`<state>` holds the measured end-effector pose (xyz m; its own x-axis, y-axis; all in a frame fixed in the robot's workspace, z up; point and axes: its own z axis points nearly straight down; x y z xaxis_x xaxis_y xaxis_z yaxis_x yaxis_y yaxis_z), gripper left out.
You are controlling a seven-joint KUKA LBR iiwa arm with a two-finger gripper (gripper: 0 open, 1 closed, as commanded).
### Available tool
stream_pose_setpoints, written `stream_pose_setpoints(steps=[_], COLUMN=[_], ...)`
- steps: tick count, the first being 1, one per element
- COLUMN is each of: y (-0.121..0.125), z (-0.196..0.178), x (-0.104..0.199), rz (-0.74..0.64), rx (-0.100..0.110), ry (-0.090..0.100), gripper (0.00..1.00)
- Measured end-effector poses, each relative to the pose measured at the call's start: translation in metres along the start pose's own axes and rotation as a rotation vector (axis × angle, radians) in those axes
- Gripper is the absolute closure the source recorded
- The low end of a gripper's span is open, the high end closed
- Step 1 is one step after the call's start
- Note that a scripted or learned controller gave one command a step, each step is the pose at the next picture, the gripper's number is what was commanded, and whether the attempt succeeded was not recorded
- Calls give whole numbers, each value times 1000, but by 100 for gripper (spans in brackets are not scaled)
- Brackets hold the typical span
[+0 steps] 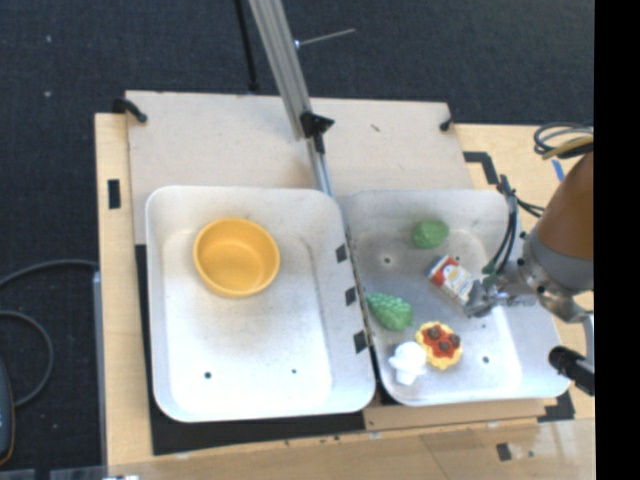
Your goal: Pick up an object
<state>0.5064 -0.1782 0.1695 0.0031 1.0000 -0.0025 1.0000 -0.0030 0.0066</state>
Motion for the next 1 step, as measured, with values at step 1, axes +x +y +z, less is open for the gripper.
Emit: stream_pose_setpoints(steps=[1], y=[-6], z=[-58], x=[-2], rz=[-7], rx=[-1], ry=[-1], gripper=[100])
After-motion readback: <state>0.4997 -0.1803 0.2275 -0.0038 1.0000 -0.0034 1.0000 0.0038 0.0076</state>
